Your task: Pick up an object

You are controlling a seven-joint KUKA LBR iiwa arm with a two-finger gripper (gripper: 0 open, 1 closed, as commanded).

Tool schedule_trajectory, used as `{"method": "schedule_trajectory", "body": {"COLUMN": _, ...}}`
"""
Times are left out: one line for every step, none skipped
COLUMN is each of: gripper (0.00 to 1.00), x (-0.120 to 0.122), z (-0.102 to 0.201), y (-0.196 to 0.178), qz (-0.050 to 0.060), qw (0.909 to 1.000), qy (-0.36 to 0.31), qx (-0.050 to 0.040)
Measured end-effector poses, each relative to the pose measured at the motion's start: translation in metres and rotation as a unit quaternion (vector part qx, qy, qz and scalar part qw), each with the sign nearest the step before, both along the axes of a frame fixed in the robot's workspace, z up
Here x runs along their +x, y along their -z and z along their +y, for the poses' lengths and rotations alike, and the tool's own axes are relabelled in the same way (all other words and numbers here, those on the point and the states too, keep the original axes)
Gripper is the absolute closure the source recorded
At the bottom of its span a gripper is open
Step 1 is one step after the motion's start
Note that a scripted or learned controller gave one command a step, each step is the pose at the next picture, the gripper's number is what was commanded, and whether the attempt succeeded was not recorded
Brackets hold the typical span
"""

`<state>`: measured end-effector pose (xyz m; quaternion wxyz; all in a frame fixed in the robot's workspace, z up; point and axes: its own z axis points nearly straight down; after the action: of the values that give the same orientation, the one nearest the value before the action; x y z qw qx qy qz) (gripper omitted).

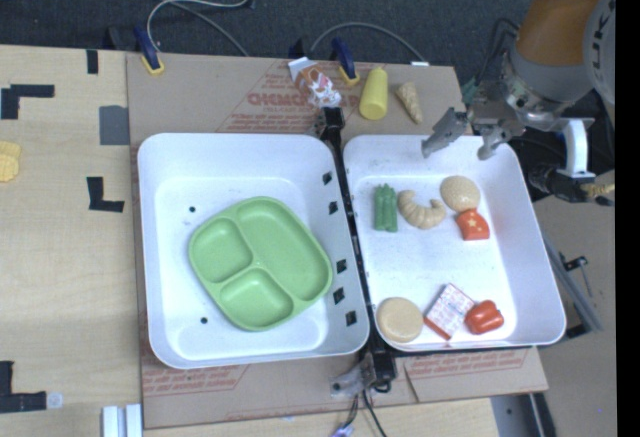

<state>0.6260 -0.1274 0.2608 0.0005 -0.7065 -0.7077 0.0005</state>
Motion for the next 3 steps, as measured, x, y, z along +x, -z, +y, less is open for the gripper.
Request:
{"method": "schedule_trajectory", "body": {"gripper": 0.00, "x": 0.003, "z": 0.034, "y": 0.111, "qz": 0.001, "qw": 1.0000, "qy": 0.000, "qx": 0.0004}}
{"method": "schedule_trajectory", "body": {"gripper": 0.00, "x": -0.016, "z": 0.026, "y": 0.168, "qz": -0.010, "qw": 0.9999, "qy": 0.001, "qx": -0.0041}}
{"method": "schedule_trajectory", "body": {"gripper": 0.00, "x": 0.032, "z": 0.015, "y": 0.176, "qz": -0.002, "qw": 1.0000, "qy": 0.000, "qx": -0.0006}}
